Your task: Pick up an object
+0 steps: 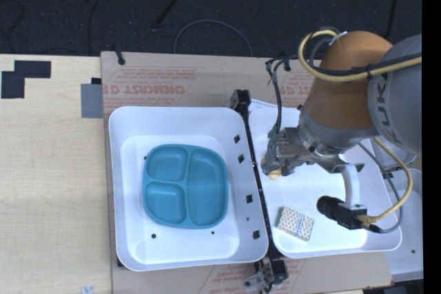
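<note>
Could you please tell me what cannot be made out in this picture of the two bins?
1. Right-hand bin, camera view: the arm covers much of its floor, so anything beneath is hidden.
2. Yellowish bit by the gripper: too small to identify, and it is unclear whether it is held.
3. Patterned packet: its print is too small to read.
</note>
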You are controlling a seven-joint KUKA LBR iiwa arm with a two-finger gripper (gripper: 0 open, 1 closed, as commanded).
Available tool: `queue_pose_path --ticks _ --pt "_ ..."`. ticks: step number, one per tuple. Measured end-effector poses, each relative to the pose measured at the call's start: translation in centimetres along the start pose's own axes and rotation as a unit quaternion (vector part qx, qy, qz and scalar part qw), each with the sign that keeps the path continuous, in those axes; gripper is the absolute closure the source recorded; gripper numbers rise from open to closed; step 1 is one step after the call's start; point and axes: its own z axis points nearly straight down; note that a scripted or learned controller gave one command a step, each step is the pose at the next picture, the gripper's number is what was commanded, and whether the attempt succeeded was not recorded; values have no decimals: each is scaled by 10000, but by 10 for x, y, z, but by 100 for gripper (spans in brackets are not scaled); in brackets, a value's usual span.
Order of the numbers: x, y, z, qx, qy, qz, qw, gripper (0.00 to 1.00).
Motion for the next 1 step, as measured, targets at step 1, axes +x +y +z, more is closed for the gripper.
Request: queue_pose_path --ticks 1 --pt "62 -5 10 10 -4 0 10000 100"
